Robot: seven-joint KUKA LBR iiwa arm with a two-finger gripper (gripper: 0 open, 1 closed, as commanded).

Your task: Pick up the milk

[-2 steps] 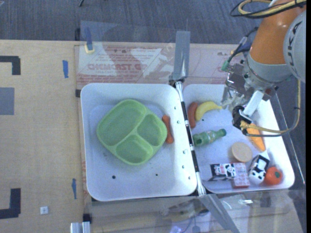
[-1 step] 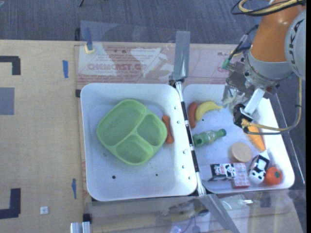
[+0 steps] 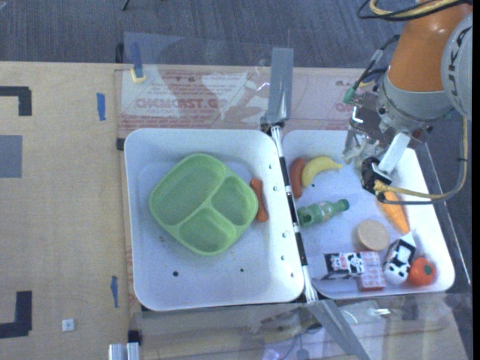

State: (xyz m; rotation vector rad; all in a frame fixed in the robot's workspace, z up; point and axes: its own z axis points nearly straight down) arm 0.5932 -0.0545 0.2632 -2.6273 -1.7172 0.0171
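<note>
the milk (image 3: 400, 259) is sitting at the near end of the right bin (image 3: 421, 172), well apart from the tool (image 3: 361, 150) hanging over the far end beside the banana (image 3: 319, 167); whether the tool is spread or pressed together, i cannot tell. the carton is crowding between a tomato (image 3: 421, 271) and a pink-ended box (image 3: 354, 265), near the rim, showing black-and-white cow patches.

We see soft, even light from overhead, bright enough throughout. The 2 white bins, the left bin (image 3: 142, 276) and the right bin (image 3: 429, 227), read slightly washed out, and the green plate (image 3: 202, 201) casts only a faint, diffuse shadow. Pale glare streaks the clear sheeting (image 3: 202, 88) behind them. We find the whole view a little soft, fine print unreadable, and the arm (image 3: 427, 43) mildly blurred at the top right.
</note>
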